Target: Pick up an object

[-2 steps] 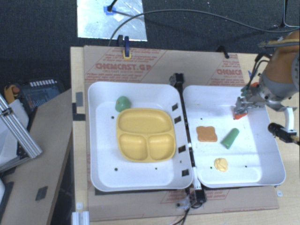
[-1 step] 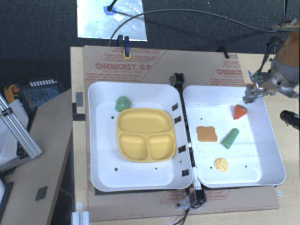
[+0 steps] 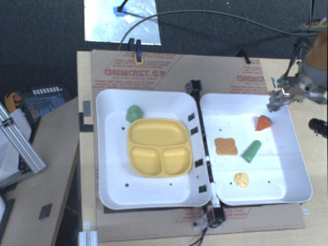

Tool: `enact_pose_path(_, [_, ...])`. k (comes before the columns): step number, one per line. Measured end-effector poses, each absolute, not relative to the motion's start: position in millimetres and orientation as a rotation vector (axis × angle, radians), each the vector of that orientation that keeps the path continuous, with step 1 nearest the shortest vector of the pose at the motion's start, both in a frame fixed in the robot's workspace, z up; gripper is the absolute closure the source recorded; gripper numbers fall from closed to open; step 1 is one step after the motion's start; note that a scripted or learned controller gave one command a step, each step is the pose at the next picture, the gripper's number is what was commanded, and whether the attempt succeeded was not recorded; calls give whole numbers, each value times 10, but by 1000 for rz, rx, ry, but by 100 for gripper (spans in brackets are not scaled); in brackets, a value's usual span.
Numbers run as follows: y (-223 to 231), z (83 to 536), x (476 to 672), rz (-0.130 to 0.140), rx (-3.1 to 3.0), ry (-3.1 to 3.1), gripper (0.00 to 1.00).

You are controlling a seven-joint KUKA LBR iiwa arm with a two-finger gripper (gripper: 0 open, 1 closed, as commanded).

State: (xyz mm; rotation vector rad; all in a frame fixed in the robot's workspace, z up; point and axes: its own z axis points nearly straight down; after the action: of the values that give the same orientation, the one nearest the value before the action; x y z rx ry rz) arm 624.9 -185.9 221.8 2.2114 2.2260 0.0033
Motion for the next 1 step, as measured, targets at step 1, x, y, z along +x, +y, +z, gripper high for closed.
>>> enact_pose_path(1, [-1285, 2172, 6176, 1, 2212, 2231, 100])
